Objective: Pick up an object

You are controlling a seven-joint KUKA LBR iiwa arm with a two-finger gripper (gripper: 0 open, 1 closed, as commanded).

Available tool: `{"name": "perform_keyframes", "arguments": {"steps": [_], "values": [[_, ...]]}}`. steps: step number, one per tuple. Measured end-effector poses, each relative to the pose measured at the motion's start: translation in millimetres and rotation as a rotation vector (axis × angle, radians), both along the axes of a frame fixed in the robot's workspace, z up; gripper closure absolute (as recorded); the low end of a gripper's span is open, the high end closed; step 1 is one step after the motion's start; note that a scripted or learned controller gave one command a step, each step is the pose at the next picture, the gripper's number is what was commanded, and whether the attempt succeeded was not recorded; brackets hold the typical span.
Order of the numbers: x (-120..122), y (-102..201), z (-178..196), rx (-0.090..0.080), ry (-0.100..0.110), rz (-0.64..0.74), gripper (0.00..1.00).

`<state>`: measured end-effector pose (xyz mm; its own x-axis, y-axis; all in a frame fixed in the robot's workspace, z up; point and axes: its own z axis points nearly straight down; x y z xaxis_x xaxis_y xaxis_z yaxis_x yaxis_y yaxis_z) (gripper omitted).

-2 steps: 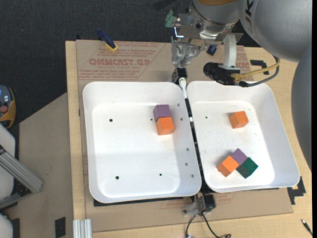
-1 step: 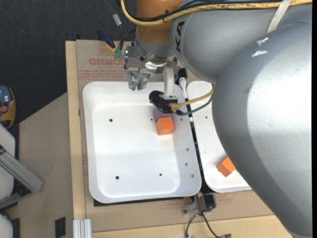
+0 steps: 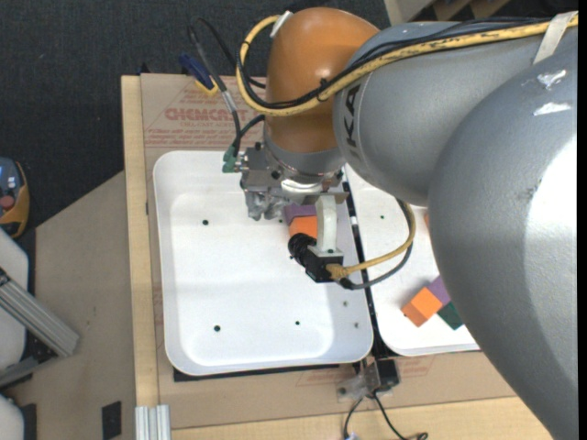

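The pincer [image 3: 261,204], its opening impossible to tell, hangs over the left bin [image 3: 183,273], while an orange block [image 3: 421,308] lies at lower right.

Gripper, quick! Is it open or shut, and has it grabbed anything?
Gripper: over the left bin, near a purple block. Open or shut, holding or not: cannot be told.

1. The grey arm [image 3: 477,154] reaches in from the right, bending downward.
2. Its orange band [image 3: 307,62] sits directly above the wrist.
3. The gripper [image 3: 261,204] points straight down below the wrist.
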<state>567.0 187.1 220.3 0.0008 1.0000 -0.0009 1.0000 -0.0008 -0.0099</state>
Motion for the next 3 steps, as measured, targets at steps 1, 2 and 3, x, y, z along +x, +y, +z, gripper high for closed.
{"name": "perform_keyframes", "arguments": {"steps": [1, 2, 3], "values": [[-92.9, 1.3, -7.8, 0.000, 0.001, 0.002, 1.00], [-28.1, 39.6, 82.3, 0.006, -0.024, 0.005, 1.00], [-26.9, -42.5, 80.3, -0.001, -0.007, -0.006, 1.00]]}}
